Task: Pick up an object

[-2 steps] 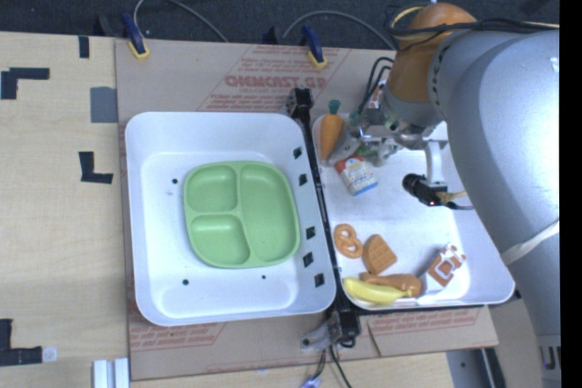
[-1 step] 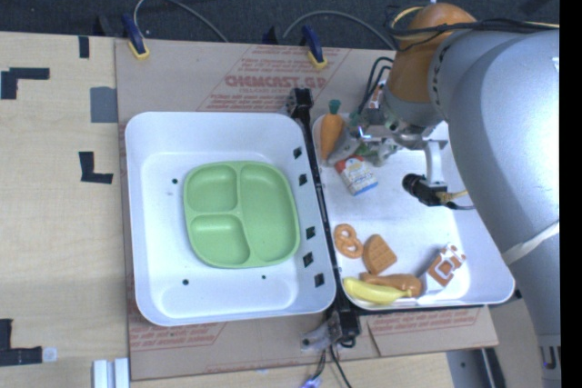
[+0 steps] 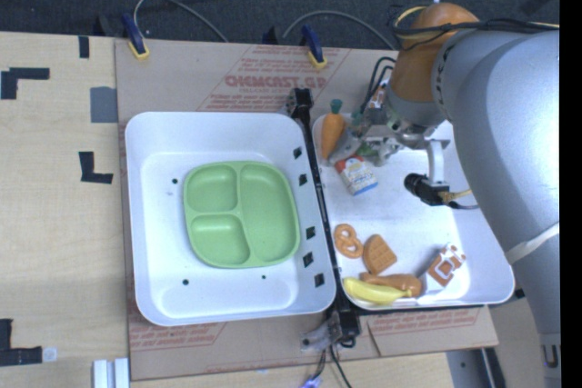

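Carton (image 3: 358, 174), small, white with red top and blue side, tipped over in right bin (image 3: 482, 282), near carrot (image 3: 332, 133). Gripper (image 3: 371, 145) just above carton; finger state cannot be told.

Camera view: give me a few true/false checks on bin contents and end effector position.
1. The green divided plate lies in the left bin. True.
2. The banana lies on the plate. False: it is in the right bin, near the front edge.
3. The end effector is over the right bin, beside the carrot. True.
4. The pretzel is in the left bin. False: right bin.
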Controlling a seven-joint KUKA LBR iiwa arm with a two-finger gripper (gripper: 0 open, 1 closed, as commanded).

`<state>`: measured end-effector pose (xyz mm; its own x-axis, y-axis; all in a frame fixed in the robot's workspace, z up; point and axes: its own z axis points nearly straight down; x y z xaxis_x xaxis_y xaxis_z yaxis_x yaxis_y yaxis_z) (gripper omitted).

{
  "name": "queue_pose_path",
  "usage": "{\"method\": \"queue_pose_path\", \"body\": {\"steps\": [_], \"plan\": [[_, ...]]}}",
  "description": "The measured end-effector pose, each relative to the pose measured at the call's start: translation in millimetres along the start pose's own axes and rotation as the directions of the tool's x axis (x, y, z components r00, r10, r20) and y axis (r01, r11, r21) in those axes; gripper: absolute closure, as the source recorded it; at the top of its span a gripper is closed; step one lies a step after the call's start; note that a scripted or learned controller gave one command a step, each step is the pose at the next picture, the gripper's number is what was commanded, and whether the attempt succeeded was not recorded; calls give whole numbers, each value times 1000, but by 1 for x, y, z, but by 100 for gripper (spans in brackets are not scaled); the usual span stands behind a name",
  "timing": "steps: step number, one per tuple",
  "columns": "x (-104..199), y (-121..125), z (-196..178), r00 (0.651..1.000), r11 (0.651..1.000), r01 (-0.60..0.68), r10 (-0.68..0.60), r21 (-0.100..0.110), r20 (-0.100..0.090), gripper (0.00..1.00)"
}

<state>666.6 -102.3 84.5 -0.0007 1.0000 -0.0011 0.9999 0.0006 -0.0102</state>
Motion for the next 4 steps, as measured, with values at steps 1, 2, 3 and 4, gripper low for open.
{"method": "queue_pose_path", "body": {"steps": [1,2,3,4], "plan": [[5,0,0,1000,1000,-2,2,0,5,0],[0,0,0,1000,1000,-1,1,-1,-2,0],[6,0,0,1000,1000,-1,1,-1,3,0],[5,0,0,1000,1000,-1,1,-1,3,0]]}}
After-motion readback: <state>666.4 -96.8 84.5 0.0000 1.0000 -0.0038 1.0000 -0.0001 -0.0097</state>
